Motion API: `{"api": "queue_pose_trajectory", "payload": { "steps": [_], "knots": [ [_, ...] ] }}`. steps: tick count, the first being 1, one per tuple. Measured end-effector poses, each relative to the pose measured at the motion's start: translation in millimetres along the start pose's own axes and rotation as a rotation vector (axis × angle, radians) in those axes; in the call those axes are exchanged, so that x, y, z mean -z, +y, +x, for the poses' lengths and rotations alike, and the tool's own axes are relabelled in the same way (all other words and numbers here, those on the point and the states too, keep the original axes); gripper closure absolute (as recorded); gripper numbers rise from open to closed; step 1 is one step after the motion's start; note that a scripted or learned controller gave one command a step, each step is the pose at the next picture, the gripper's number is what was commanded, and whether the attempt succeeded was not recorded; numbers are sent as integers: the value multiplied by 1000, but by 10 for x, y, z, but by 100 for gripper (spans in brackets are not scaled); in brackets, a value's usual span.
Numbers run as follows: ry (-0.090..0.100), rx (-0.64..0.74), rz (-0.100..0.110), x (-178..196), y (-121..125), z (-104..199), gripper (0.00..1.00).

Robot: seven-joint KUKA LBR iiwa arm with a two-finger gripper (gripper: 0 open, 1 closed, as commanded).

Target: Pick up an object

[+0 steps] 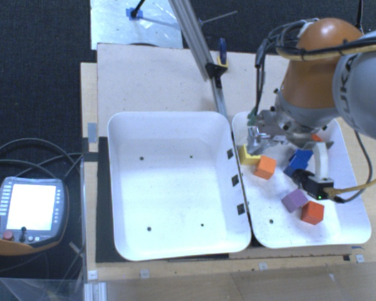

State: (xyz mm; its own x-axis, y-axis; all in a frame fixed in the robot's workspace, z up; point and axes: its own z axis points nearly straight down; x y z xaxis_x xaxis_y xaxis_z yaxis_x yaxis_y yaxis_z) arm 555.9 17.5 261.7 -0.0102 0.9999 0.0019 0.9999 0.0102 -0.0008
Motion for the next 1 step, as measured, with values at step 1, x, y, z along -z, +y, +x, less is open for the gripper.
{"api": "queue_pose_trajectory", "payload": {
  "steps": [1],
  "knots": [
    [0, 2, -4, 15, 86, 545, 100]
  ]
}}
